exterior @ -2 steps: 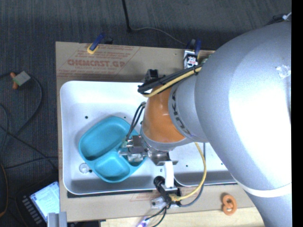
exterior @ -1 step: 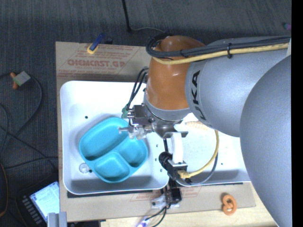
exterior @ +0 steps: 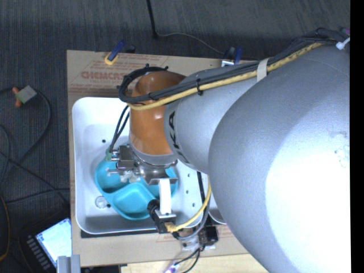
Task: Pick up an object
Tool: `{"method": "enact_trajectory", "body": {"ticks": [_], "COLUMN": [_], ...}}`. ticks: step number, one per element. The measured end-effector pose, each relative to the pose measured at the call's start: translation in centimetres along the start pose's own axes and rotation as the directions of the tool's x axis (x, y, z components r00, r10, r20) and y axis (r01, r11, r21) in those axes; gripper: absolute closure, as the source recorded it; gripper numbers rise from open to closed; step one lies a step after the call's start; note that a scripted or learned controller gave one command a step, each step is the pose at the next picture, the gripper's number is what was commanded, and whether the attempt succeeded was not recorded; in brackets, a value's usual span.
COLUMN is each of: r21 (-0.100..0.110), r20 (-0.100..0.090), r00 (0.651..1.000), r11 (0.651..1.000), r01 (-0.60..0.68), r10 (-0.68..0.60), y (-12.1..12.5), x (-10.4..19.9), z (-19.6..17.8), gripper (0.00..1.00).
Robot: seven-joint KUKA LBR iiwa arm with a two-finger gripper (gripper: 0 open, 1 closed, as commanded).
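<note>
- Gripper (exterior: 141, 178) of mine hangs low inside the white bin (exterior: 85, 124), under the orange band (exterior: 149, 118) of my arm (exterior: 273, 152); its working end is hidden behind the wrist housing, and I cannot tell whether it is gripping anything.
- Just beneath the wrist, toward the bin's near wall, lies a turquoise object (exterior: 129, 201), with a second patch of the same colour (exterior: 105, 175) showing on the side of the wrist closer to the bin's far-left wall. I cannot tell whether these are one piece or two.
- From its even colour and rounded, smooth-looking surface, I judge it to be moulded plastic: light, fairly stiff and unlikely to break, but slick enough to slide out of a pinch.
- Its lower part looks like a shallow, dished shape. If so, the best hold is probably across a thin rim or edge, where two fingers can close fully, not across the broad curved body.
- A small clear round thing (exterior: 101, 202) sits on the bin floor, just beside the turquoise object and nearer the bin's left wall; a sideways nudge could push one into the other.
- Black cables (exterior: 118, 127) run down alongside the orange band into the bin, close above the object.
- Beyond the bin's far wall, the brown board (exterior: 94, 73) under it carries a blue-and-yellow clamp (exterior: 114, 52).
</note>
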State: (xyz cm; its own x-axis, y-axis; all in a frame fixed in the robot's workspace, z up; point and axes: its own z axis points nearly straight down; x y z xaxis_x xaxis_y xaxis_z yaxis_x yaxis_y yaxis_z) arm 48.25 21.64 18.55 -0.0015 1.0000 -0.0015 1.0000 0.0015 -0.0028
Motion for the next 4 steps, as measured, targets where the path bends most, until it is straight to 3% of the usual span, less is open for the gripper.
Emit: {"method": "enact_trajectory", "body": {"ticks": [1,2,3,4], "r21": [0.000,-0.002,-0.004,-0.001], "r20": [0.000,0.001,0.000,0.000], "r00": [1.000,1.000,1.000,1.000], "r11": [1.000,1.000,1.000,1.000], "r01": [0.000,-0.002,0.000,0.000], "r10": [0.000,0.002,0.000,0.000], "y": [0.6,9.9,16.0,5.6], "x": [1.6,0.3,1.6,1.6], "z": [-1.1,-0.2,-6.0,-2.2], "gripper": [1.00,1.00,1.00,1.00]}}
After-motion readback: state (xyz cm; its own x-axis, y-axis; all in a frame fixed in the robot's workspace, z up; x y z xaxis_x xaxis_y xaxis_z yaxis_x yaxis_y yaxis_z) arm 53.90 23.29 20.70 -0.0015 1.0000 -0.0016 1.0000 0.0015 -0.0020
